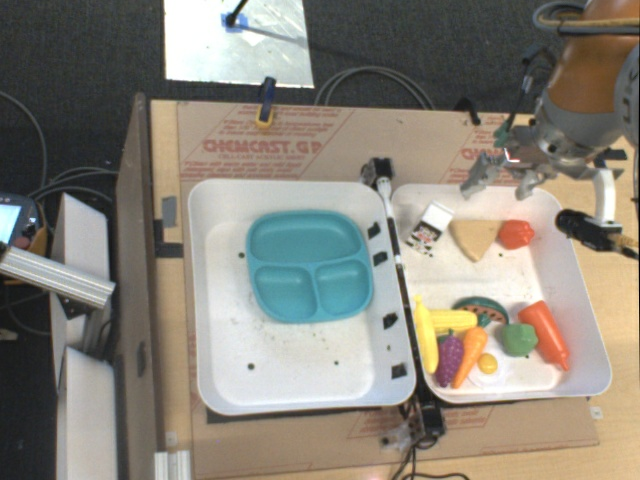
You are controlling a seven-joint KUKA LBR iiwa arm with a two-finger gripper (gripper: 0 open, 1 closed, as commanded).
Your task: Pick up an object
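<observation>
My gripper (503,179) hangs over the far edge of the right bin (585,298), its two fingers spread apart with nothing between them. Just below it lie a red tomato (516,233), a tan cheese wedge (476,237) and a small white box (431,224). Nearer the front of that bin sit a yellow corn cob (427,334), purple grapes (450,353), a small carrot (470,353), a watermelon slice (482,310), a green pepper (518,339) and a large orange carrot (546,333).
The left bin (215,298) holds a teal divided plate (308,265). A black-clipped divider (392,268) separates the bins. Cables and a shiny sheet (240,28) lie beyond the bench's far edge.
</observation>
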